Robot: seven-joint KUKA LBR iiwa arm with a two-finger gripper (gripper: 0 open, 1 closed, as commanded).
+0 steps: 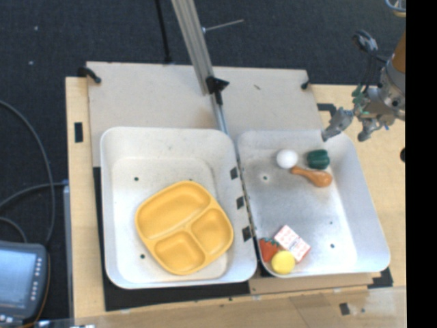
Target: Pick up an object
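- tool [347,127] sits spread wide with nothing in it, over the right bin's [355,203] top-right corner
- green thing [317,158] just below it, beside a white ball [287,158]

A robotics lab is showing here: a plywood surface [78,183] sitting on dark carpet [41,33], an aluminium camera mast [191,33] rising, loose cables [27,156] trailing.

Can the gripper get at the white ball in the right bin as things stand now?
Probably yes. The white ball lies uncovered, apart from the green object, and the gripper hangs near it.
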